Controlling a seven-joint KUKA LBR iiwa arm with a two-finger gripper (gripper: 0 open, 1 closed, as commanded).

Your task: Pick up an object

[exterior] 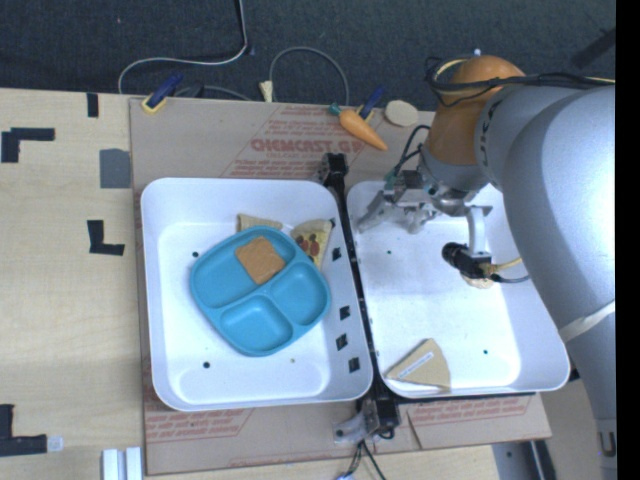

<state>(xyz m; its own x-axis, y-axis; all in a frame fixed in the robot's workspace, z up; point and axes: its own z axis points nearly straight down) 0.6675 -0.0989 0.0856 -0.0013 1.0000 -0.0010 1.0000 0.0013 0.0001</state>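
My gripper [390,218] hangs over the far left corner of the right bin [500,318]. Its two grey fingers are spread open with only white bin floor between them. A beige triangular wedge [420,365] lies flat near the right bin's front edge, well away from the gripper. In the left bin [170,298] a blue divided plate [262,293] carries a brown square slice [261,259]. Two more flat pieces, a tan one [256,224] and a spotted one [315,238], lie just behind the plate.
The grey arm [560,198] covers the right bin's far right side. A black fitting with a cable [468,259] hangs from it above the bin. An orange toy carrot [361,129] and a pale round piece [400,113] lie on the cardboard behind the bins.
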